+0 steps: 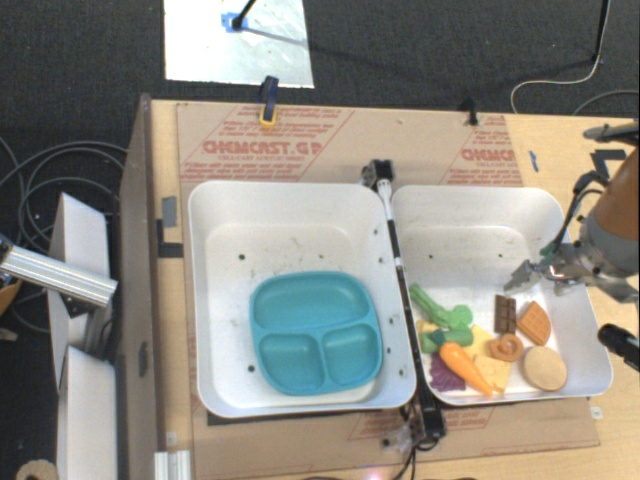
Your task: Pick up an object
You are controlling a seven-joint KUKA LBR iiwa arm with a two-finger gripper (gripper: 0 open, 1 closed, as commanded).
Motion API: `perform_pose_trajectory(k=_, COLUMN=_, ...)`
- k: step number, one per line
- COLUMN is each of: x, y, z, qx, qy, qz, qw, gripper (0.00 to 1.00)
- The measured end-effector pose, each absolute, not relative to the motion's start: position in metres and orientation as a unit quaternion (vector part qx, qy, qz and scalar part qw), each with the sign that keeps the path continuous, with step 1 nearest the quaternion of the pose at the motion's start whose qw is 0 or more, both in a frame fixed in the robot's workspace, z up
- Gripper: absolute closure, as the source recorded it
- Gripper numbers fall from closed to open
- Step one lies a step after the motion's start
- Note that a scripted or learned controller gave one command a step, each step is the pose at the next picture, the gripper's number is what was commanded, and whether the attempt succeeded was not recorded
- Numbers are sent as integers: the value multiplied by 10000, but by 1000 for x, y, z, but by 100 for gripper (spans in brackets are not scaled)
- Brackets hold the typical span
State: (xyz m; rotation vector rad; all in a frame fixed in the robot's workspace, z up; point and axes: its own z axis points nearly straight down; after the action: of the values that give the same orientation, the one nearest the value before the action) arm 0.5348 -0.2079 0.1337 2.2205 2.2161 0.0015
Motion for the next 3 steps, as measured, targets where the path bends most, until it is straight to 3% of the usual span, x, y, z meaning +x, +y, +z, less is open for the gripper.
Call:
perform_pose_trajectory(k=1, x=535, y=-182, z=95, qx=7053, qy=7089, qz=2, qw=-5, gripper=0)
perform_pose_trajectory(k=2, x=529, y=-208, z=167, qx=7072, qy=7070, qz=10, qw=36, gripper=0)
perform_pose_trajectory(k=3, x=522, y=-188, z=96, qx=7068, qy=7074, qz=5, qw=27, gripper=0)
